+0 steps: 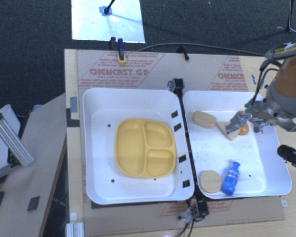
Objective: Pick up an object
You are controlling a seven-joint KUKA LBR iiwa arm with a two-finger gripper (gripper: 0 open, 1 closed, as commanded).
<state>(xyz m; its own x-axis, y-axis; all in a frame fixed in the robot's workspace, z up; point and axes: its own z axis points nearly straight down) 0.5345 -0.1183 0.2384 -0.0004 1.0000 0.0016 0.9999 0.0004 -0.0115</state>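
From my seat, the arm (291, 83) runs off the right edge, so I see little past its orange band. The tool (235, 125) covers part of a small tan and orange object (242, 129), and I cannot make out its fingers. The blue bottle (230, 177) overlaps the round tan disc (210, 180).

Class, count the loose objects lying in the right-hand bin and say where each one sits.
4, perhaps more hidden under the claw: a tan oval piece at upper left, an orange item by the claw, a tan disc at lower left, and a blue bottle touching it.
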